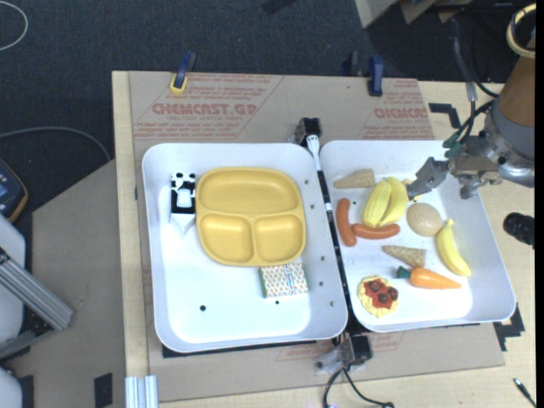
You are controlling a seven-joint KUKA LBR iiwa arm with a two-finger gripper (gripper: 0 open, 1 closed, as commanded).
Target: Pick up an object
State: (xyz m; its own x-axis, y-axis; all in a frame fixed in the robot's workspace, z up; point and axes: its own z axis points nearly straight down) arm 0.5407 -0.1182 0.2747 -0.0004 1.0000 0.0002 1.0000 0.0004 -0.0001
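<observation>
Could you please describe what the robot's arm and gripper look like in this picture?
The arm is grey metal with an orange band above the wrist. Dark cables loop alongside it. The gripper is grey and dark, with two blunt fingers and a small green spot near its base.

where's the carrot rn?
In the camera view, the carrot lies in the right bin, toward its near right part, just below the single banana and right of the small pizza.
</observation>
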